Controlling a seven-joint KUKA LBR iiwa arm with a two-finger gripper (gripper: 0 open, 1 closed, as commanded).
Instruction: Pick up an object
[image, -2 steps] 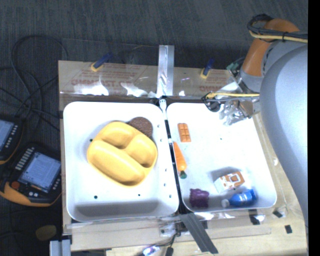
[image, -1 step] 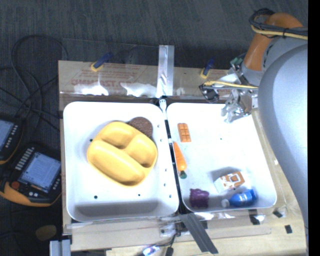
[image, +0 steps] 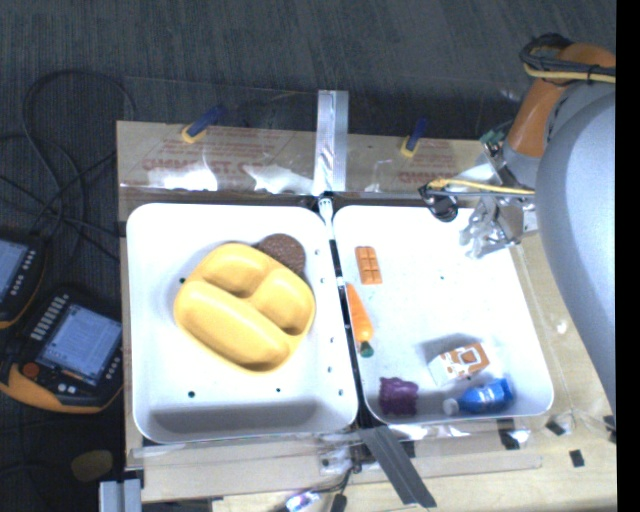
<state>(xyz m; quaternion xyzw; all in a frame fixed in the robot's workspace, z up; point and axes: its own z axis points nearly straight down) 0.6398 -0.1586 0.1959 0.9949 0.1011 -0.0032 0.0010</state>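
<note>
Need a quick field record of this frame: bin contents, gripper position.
left bin: large yellow object, brown round object behind it, touching
right bin: orange block, carrot along the divider, purple object, small carton, blue object
gripper: over right bin's far right corner, nothing seen held

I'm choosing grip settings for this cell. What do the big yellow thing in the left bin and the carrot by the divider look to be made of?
Yellow bun-shaped object: probably soft foam or moulded plastic; rounded lobes, matte, no sharp glare. Carrot: likely hard toy plastic; even orange, smooth, with a dark green tip. Neither can be settled from this view.
</note>
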